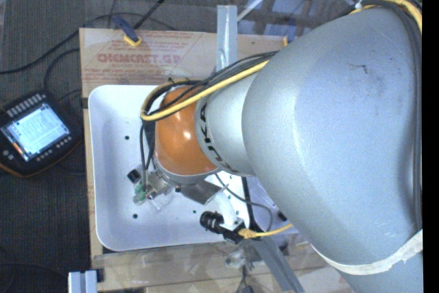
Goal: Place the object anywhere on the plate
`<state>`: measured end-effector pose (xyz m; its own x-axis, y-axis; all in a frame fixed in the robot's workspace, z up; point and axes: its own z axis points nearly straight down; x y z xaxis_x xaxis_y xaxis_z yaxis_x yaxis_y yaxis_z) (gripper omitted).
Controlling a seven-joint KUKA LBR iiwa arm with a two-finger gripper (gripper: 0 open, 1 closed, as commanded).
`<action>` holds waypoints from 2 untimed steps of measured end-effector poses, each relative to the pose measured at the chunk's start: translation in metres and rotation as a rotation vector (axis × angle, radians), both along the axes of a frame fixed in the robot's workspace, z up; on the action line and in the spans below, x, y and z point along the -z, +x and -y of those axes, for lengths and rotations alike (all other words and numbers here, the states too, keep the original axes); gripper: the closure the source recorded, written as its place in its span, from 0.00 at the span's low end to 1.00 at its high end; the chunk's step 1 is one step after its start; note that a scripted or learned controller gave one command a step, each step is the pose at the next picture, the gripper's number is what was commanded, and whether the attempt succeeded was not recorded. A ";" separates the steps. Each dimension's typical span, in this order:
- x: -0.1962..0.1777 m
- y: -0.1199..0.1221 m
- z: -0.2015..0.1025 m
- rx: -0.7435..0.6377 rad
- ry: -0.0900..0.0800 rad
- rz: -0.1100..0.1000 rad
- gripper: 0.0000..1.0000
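- Reaching into the left bin (110, 147), the grey arm (322, 141) hides the gripper (152, 194); its state cannot be told.
- Object and plate are hidden, so a blind release risks missing.

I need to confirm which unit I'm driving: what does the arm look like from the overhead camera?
A bulky, smooth grey arm with a glossy orange band above the wrist. A yellow cable and black cables loop along it. Below the band sit metal wrist hardware and a black connector, over the white bin.

Grey arm (329, 127), orange band (180, 134), yellow cable (206, 89)
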<state>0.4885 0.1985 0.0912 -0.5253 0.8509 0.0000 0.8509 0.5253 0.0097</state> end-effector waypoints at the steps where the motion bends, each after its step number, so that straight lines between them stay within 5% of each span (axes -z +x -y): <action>1: -0.114 -0.004 -0.008 -0.365 -0.007 -0.009 1.00; 2: -0.249 -0.003 0.004 -0.678 -0.010 -0.004 1.00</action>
<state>0.4850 0.1949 0.3398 -0.9428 0.3332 -0.0033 0.3332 0.9428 -0.0001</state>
